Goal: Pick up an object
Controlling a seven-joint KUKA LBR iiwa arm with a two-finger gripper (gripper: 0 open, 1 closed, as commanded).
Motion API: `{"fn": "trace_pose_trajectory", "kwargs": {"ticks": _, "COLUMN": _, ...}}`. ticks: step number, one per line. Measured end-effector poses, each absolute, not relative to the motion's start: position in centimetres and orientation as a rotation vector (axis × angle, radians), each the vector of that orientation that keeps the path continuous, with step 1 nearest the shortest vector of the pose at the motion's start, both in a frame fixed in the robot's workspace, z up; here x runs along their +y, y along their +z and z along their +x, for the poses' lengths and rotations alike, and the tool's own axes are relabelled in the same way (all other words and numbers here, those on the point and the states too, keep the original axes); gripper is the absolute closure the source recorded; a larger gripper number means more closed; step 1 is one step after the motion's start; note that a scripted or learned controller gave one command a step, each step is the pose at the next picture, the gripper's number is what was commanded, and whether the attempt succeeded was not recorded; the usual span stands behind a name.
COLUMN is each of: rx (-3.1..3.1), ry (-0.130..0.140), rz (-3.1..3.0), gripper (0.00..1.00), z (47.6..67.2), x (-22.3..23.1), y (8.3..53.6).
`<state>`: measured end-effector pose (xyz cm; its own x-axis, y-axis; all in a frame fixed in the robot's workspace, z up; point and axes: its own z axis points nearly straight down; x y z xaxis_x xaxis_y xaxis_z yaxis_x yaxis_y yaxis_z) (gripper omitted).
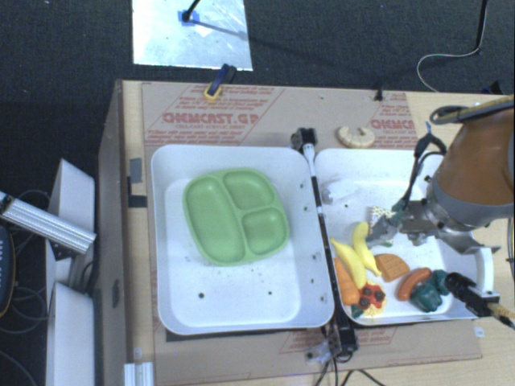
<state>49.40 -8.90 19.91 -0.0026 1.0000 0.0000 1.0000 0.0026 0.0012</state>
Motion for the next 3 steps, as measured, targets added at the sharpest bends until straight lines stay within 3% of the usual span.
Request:
{"fn": "trace_pose_trajectory", "kwargs": {"ticks": 1, "rx": 2.218, "ry": 0.007, "rz": 2.214, "gripper": 0.0, "z": 51.1, "x": -12.4, "y": 9.3}}
{"fn": "trace_pose_trajectory", "kwargs": {"ticks": 2, "rx": 2.214, "ry": 0.01, "rz": 2.21, "gripper": 1.0, "z": 51.2, "x": -12.5, "y": 10.4}}
{"fn": "trace_pose_trajectory", "kwargs": {"ticks": 3, "rx": 2.225, "ry": 0.005, "rz": 2.216, "gripper": 1.0, "z": 48.7, "x": -2.1, "y": 21.0}}
